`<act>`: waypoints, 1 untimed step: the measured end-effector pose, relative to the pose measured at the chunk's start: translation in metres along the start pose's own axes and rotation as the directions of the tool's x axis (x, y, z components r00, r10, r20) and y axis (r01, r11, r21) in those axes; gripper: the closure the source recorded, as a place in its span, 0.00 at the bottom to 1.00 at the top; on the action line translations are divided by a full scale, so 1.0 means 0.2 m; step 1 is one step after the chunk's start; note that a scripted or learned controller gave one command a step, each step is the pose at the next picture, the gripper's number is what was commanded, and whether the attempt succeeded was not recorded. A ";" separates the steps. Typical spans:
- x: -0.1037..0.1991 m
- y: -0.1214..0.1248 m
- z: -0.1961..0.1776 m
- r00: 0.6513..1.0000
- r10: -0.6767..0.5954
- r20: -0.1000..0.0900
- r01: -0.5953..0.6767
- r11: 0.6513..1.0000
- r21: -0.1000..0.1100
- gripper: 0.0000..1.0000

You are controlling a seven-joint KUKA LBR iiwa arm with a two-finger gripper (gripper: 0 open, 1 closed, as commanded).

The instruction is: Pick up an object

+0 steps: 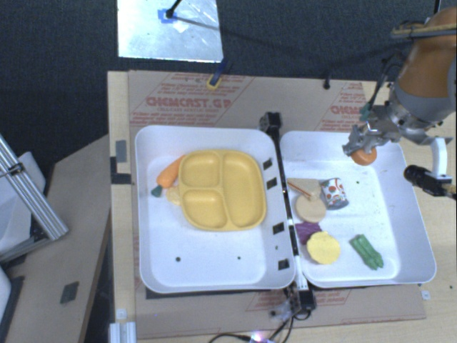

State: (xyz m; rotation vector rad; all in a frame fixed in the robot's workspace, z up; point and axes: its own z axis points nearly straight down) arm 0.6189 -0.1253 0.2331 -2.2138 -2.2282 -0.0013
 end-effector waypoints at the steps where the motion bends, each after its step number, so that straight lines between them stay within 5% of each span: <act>1: 0.16 -0.15 0.03 1.000 0.001 0.000 -0.001 1.000 0.001 1.00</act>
